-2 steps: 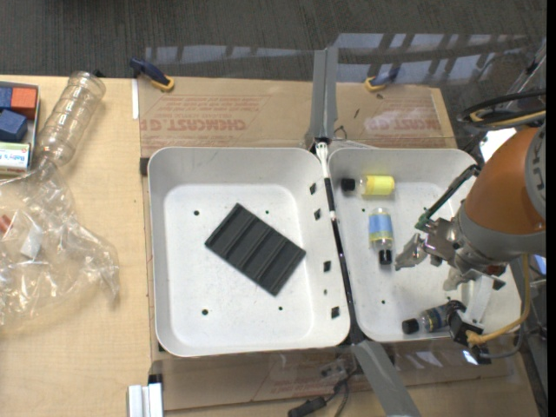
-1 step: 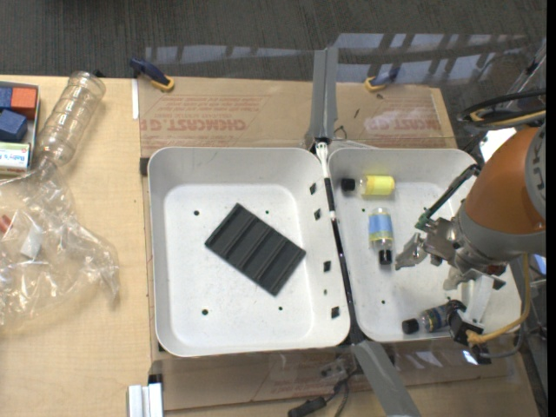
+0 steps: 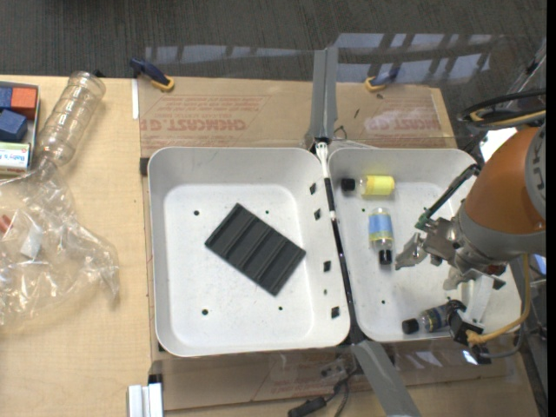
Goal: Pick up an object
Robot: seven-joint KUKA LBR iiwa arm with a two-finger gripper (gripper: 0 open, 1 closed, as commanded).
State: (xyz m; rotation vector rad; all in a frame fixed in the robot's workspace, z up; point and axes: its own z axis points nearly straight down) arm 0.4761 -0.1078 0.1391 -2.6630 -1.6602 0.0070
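Gripper (image 3: pixel 432 259) state indeterminate; you should descend squarely over the small clear blue-labelled bottle (image 3: pixel 380 232) at its 10 o'clock.

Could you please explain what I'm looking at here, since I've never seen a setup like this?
One camera looks down at a slant on a bench with two shallow white bins. The grey and orange machine at the right is a robot arm; its job is to pick something up. Its gripper hangs over the right bin, and I see nothing between its fingers. That bin holds a yellow cylinder, a small blue bottle and a small dark bottle. The left bin holds a ribbed black slab. On the bench to the left lie a clear plastic bottle and crumpled plastic wrap.
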